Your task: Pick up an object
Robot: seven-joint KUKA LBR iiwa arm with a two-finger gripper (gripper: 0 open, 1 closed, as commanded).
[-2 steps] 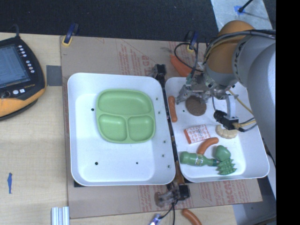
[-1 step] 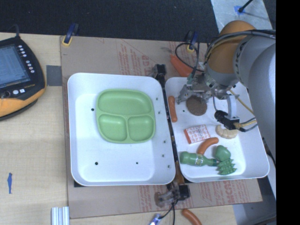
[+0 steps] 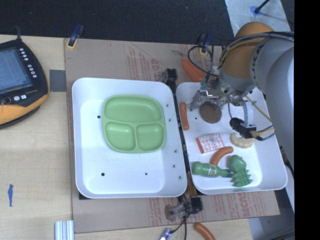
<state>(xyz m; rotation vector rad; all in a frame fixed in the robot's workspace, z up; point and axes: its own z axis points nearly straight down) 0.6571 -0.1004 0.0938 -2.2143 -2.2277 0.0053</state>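
Overhead, claw (image 3: 209, 102) above brown disc (image 3: 210, 113) near right bin's (image 3: 274, 184) far edge.

Light wooden bench (image 3: 35, 159) carrying a brown cardboard sheet (image 3: 125, 59).

On the cardboard, two shallow white plastic bins sit side by side, touching: left bin (image 3: 85, 134), right bin (image 3: 272, 171). An orange-and-black handheld control pendant with a screen (image 3: 17, 84) rests on the bench at left. A grey tape patch (image 3: 57, 80) lies beside the cardboard's left edge. Blue clips (image 3: 75, 35) grip the cardboard's far edge.

Teach pendant (image 3: 17, 86) at bench's left edge
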